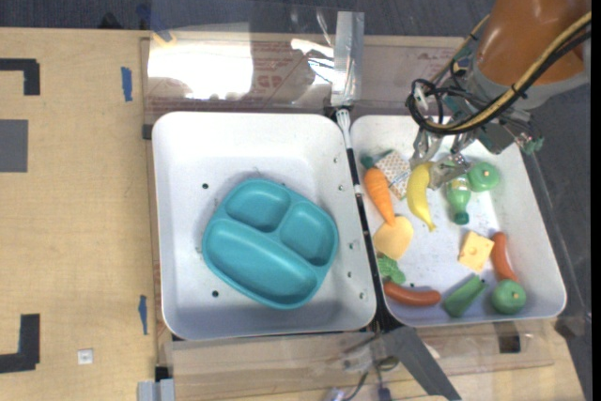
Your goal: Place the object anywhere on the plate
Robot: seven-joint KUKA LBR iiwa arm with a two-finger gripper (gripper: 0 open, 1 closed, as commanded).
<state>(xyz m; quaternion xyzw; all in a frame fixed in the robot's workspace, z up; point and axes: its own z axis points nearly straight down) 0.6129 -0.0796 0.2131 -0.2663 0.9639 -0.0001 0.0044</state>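
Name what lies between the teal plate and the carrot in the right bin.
In the camera view, between the teal plate and the carrot lie bare floor of the left bin and the two bins' adjoining rims; no toy lies there.

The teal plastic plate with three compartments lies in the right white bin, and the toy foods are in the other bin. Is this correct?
Not quite. The camera view shows the teal plastic plate with three compartments in the left white bin; the toy foods, such as the orange carrot, lie in the right white bin.

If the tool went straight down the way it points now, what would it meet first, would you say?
Probably the yellow banana in the right bin: the tool hangs just above its upper end. Depth is hard to judge from this slanted view.
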